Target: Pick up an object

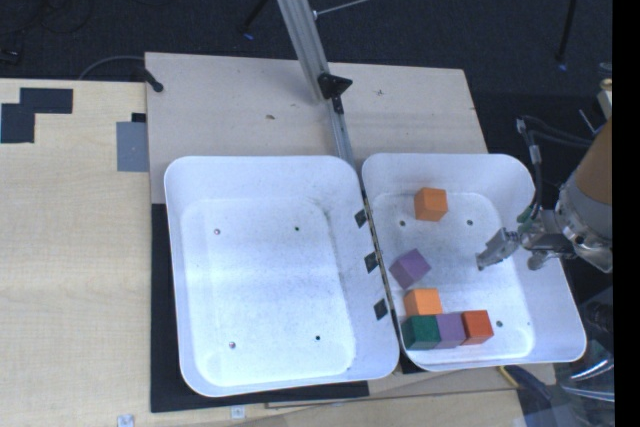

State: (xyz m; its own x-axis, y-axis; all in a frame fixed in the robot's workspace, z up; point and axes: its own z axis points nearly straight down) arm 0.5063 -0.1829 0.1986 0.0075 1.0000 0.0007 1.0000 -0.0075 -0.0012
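Note:
The right bin (545, 320) holds several small cubes. An orange cube (431, 204) lies alone near the bin's far side. A purple cube (410, 267) sits tilted by the divider. At the near edge an orange cube (423, 301) rests behind a row made of a green cube (421, 331), a purple cube (451, 328) and a red-orange cube (477, 325). My gripper (514, 256) hangs over the right part of this bin, open, with nothing between its fingers. It is to the right of the purple cube and above the red-orange one.
The left bin (190, 215) lies beside the right one, with black clips along the shared rims (368, 260). A slanted aluminium bar (300, 25) stands behind the bins. The arm's wrist (595, 205) enters at the right edge.

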